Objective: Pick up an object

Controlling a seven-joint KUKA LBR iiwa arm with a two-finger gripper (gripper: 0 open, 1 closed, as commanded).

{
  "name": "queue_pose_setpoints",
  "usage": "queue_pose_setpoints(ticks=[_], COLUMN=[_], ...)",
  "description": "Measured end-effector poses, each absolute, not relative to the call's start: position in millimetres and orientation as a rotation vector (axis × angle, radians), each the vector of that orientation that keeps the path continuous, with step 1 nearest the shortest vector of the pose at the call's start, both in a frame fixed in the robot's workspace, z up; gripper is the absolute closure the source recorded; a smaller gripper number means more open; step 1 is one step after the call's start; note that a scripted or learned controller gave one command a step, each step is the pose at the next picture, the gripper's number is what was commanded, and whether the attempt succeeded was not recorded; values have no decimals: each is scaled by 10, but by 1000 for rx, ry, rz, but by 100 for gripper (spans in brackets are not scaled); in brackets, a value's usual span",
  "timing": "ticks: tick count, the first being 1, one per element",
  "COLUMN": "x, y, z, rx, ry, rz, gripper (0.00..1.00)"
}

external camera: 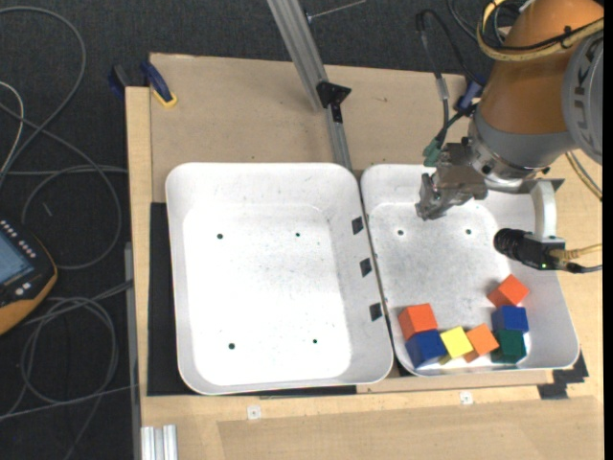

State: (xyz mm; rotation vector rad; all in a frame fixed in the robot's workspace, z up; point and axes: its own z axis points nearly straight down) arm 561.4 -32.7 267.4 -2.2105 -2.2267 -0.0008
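Observation:
Several small blocks lie along the front of the right bin (412, 257): an orange block (417, 318), a blue block (427, 348), a yellow block (456, 341), an orange block (483, 339), a green block (510, 350), a blue block (511, 319) and an orange block (510, 290). My gripper (431, 206) hangs over the back part of that bin, well behind the blocks. I see nothing between its fingers, and they look close together.
The left bin (259, 276) sits beside the right one, with black clips on the shared rim (366, 266). A slanted metal pole (306, 56) rises behind the bins. Cables and a black camera piece (522, 247) hang beside the wrist.

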Motion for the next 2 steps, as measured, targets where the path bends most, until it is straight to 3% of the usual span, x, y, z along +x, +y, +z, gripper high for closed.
queue_pose_setpoints(ticks=[2], x=[5794], y=[718], z=[2615], rx=[-2213], ry=[-2229], rz=[-4], gripper=[100])
